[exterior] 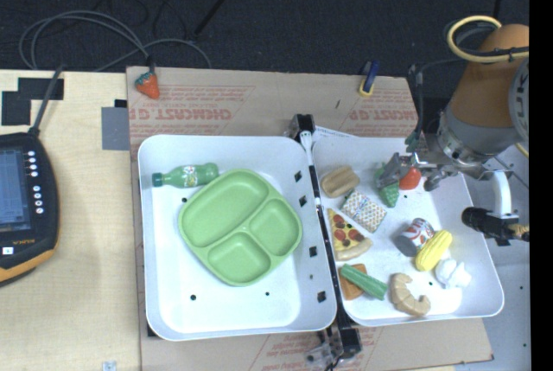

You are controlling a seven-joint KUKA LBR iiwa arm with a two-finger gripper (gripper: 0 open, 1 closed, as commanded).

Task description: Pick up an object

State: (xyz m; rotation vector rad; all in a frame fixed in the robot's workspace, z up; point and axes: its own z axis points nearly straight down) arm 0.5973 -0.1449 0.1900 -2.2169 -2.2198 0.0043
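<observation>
Camera view: my claw low over the right bin's far side, at a red-and-green toy

Camera view, looking down at a slant. My arm (pixel 484 92), grey with an orange band, reaches in from the right, and my claw (pixel 404 173) sits over the far part of the right bin (pixel 484 296). A small red toy with a green part (pixel 399 184) lies directly at the claw's tip, touching it or just beneath it; I cannot tell whether it sits between my fingers, nor how far apart the fingers stand, since the wrist housing hides them.

Other things in the right bin, all apart from the claw: a bread roll (pixel 340 181) to the left of the claw, near the divider; a patterned packet (pixel 364 210) just below and left of the red toy; a pizza slice (pixel 347 235) beside the packet; a small can (pixel 418 234) nearer the camera than the claw; a corn cob (pixel 433 249) touching the can; a white object (pixel 452 274) beside the cob; a croissant (pixel 409 294) near the front edge; a green vegetable (pixel 362 282) at the front left.

The left bin (pixel 173 309) bears a green divided plate (pixel 240 227) and a green bottle (pixel 185 175) lying on its side at the plate's far left.
</observation>
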